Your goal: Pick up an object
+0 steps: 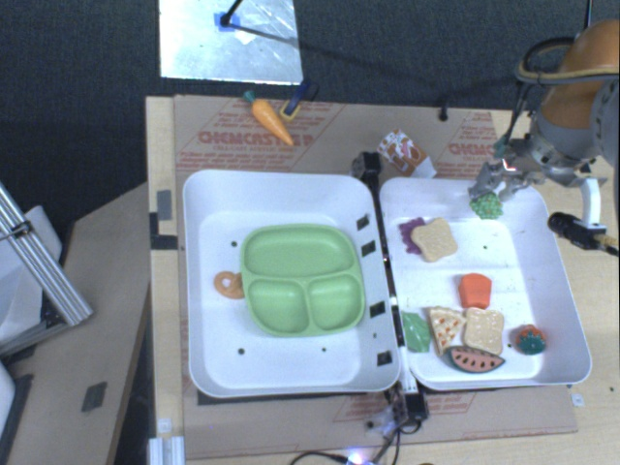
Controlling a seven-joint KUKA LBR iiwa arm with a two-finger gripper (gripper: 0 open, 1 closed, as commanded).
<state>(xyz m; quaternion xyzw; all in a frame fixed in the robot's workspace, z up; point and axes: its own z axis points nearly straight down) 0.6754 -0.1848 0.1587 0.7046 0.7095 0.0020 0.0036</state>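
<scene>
Broccoli (486, 204): you see it in the right bin's (552, 289) far corner.
Gripper (502, 178): just above it; your view leaves its grip unclear.

The arm (581, 85) is grey, with a rounded orange band just above the wrist. A dark cable loops over the band's upper left side. The wrist below it is a pale grey drum. The pincer (506, 174) is small, metallic grey with dark parts. To its right a white bracket carries a black cylinder pointing outward.
</scene>
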